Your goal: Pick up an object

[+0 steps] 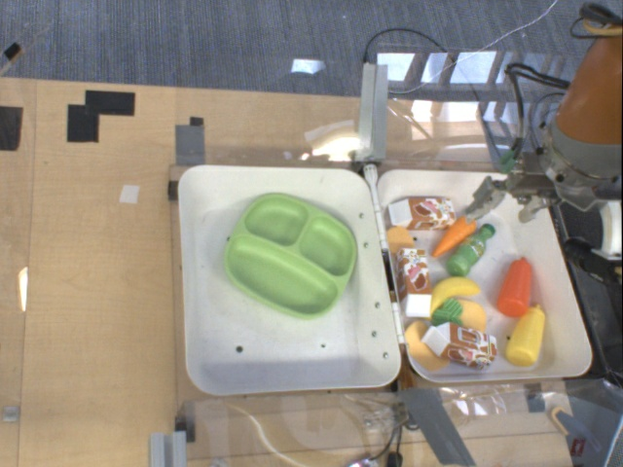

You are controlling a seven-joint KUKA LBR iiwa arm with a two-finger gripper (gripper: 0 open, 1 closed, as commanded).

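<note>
The right bin (574, 353) holds several toy foods. Among them are an orange carrot (453, 234), a green bottle (471, 248), a red bottle (515, 286) and a yellow bottle (526, 336). Printed snack packs lie at the back (425, 211), in the middle (414, 270) and at the front (469, 345). A yellow banana (456, 288) rests near the centre. My gripper (507, 200) hovers over the bin's back right part, just beyond the carrot and green bottle. Its fingers (483, 197) are spread open with nothing between them.
The left bin (209, 358) holds a green divided plate (287, 254). A metal post (374, 105) stands at the back between the two bins. Cables and a metal frame (458, 71) sit behind the right bin. The wooden bench (88, 290) stretches out to the left.
</note>
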